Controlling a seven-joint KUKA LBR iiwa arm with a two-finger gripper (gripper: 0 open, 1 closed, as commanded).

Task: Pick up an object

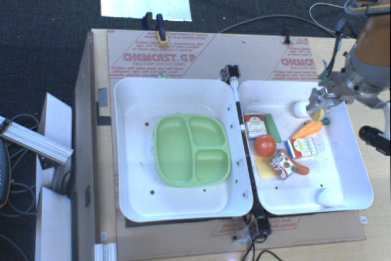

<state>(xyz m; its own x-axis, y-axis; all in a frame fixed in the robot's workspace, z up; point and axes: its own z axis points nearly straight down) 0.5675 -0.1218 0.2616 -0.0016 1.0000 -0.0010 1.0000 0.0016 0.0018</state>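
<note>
The grey two-finger gripper [322,101] hangs just above the long orange plastic carrot [307,129]; whether it grips anything, I cannot tell.

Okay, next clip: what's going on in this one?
A robot arm reaches in from the right, its gripper low over the far end of the right bin, close to a white egg-shaped item and a toy carrot. Nothing shows between its fingers, so no pick is evident yet. That bin also holds a red tomato, small food cartons and another white item near the front corner. The left bin holds a green divided tray, untouched.
</note>
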